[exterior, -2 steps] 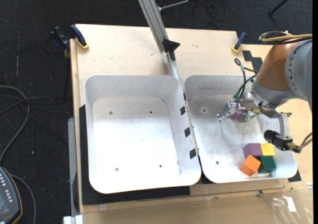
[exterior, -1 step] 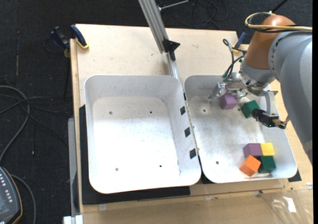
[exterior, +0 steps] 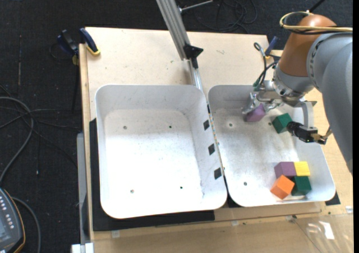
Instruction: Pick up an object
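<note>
Bench top of pale board [exterior: 140, 55], two shallow white bins side by side on it. Left bin [exterior: 112, 100] at 9 o'clock of the scene; right bin [exterior: 235, 179] at 3 o'clock, their inner rims touching along the middle. Grey arm [exterior: 331, 61] with orange band [exterior: 300, 44] enters from 3 o'clock and bends down over the far part of the right bin. Gripper [exterior: 255, 109] sits low near that bin's 12 o'clock area; a purple block [exterior: 256, 114] lies right at its tip, touching or just under it. Whether the fingers are closed on the block or merely beside it cannot be told from this angle. A green block [exterior: 280, 122] lies just at 4 o'clock of the purple one, apart from it. At the bin's 5 o'clock corner sits a tight cluster: another purple cube [exterior: 285, 168], a yellow cube [exterior: 302, 168], an orange cube [exterior: 282, 187] and a dark green cube [exterior: 303, 185], all touching. A slanted aluminium rail [exterior: 168, 10] runs from 12 o'clock down to the bins' junction. A blue-and-yellow clamp [exterior: 84, 41] grips the bench's 10 o'clock corner.
</note>
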`<state>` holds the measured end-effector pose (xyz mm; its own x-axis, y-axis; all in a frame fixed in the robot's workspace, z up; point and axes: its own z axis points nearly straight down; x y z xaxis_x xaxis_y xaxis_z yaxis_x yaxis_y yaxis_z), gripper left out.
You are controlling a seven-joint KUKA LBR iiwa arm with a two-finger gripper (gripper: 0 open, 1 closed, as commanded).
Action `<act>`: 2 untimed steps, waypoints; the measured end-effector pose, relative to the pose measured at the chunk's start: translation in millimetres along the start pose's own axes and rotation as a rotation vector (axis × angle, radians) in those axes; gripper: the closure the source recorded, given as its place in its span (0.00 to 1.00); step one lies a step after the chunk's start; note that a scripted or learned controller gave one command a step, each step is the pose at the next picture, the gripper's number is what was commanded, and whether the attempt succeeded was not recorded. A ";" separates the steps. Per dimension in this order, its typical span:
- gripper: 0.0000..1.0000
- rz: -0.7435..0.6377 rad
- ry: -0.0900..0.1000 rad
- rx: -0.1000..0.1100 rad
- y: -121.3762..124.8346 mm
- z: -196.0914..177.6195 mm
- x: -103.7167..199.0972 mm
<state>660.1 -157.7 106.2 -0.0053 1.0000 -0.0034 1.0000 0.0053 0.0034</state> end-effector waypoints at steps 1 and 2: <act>1.00 -0.002 0.004 -0.007 16.0 -120.0 70.2; 1.00 -0.003 0.006 0.007 10.9 -87.5 135.1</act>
